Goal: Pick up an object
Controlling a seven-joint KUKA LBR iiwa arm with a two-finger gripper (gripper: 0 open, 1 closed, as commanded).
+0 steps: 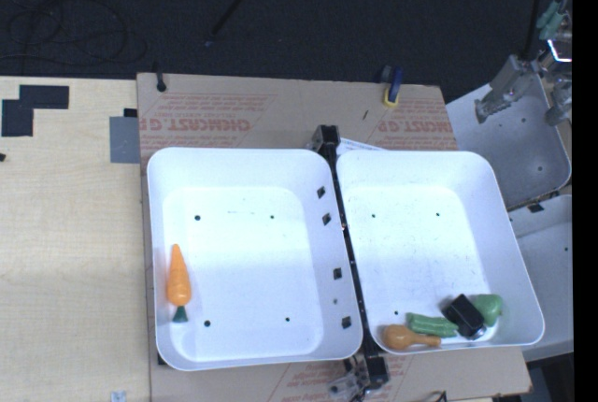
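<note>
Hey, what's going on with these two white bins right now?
Nothing is being handled at this moment. An orange carrot toy lies by the left wall of the left bin. In the right bin, a black block, two green pieces and an orange pear-shaped toy cluster in the near right corner.

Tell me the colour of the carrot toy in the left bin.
Orange, with a small green tip; the carrot toy shows in the camera view.

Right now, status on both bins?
Carrot alone in left bin. Right bin's near corner: black block atop green pieces, orange gourd alongside.
</note>
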